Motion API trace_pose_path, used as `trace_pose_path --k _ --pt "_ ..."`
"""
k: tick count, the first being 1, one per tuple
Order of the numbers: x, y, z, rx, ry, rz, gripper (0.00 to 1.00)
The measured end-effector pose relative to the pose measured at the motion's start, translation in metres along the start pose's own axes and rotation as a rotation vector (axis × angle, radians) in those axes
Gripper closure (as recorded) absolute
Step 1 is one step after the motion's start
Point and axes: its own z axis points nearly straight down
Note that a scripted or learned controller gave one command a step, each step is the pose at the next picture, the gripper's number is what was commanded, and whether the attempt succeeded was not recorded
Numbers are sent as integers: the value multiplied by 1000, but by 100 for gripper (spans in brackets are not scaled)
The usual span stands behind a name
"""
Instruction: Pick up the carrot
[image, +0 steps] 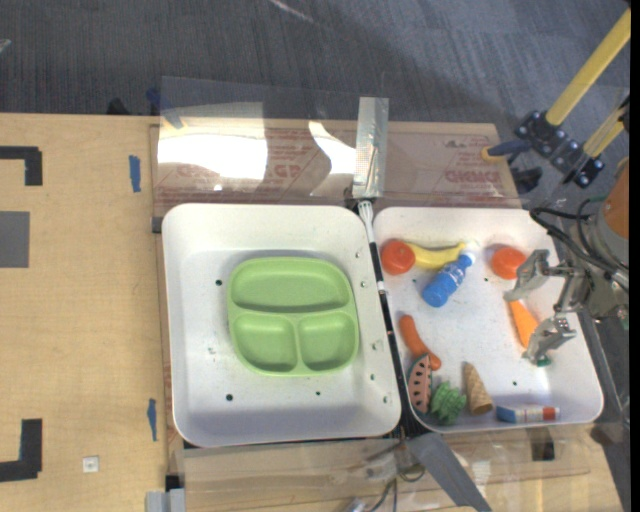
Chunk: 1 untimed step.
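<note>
Carrot (522, 322): you see it lying in the right bin (590, 400), near the bin's right side, below an orange ball (507, 261).
Gripper (532, 315): you find it over the right bin with its fingers spread apart, one above the carrot and one below it.
Hold: the carrot sits between the fingers, not clamped.
Left bin (190, 300): it bears a green divided plate (293, 315).

Pretty bright, even overhead light, soft shadows. Big white glare on the clear plastic sheet (240, 160) behind the bins. Whole shot's a bit soft and grainy, small toys look mushy.
</note>
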Motion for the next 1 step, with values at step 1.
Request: trace_pose_path --k 1 --pt "-9 -42 138 3 -7 -51 0"
